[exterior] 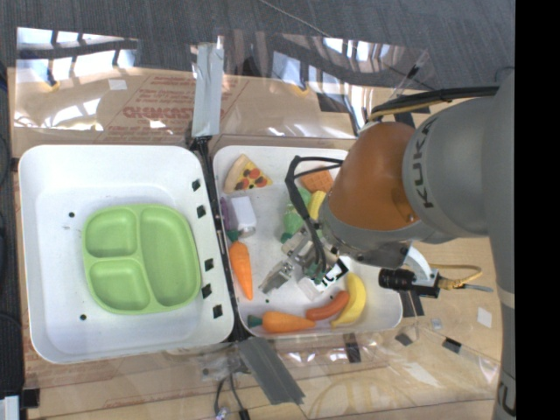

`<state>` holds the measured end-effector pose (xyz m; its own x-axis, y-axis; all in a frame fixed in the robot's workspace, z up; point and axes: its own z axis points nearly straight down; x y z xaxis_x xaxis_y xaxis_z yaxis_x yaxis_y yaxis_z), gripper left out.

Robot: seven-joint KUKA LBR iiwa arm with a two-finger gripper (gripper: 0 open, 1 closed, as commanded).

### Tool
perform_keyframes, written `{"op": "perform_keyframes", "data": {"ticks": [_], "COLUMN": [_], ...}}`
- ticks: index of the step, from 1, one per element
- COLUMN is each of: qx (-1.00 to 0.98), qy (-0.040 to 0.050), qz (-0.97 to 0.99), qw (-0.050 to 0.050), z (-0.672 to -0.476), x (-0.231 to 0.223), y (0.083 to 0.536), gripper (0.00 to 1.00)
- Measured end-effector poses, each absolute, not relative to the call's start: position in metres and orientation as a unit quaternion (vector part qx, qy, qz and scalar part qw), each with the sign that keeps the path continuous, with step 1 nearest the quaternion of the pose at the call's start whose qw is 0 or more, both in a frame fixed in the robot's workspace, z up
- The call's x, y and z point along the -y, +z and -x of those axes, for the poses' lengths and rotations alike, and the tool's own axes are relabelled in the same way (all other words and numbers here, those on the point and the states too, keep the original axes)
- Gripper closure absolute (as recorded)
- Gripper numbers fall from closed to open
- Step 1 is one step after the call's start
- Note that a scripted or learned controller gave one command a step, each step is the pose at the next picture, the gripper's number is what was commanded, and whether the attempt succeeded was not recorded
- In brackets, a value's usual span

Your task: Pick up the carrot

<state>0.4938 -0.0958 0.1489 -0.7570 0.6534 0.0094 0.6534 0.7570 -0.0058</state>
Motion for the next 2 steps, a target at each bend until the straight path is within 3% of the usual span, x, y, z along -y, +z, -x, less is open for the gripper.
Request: {"op": "perform_keyframes", "data": {"ticks": [1, 2], "qx": [0.93, 0.931], "qy": [0.0006, 0.0009], "qz": [0.368, 0.365], "qw": [0.002, 0.005], "z": [-0.4921, -0.4929], "x": [0.0935, 0.0928], "y": [0.0886, 0.0951], "gripper": [0.0, 1.0]}}
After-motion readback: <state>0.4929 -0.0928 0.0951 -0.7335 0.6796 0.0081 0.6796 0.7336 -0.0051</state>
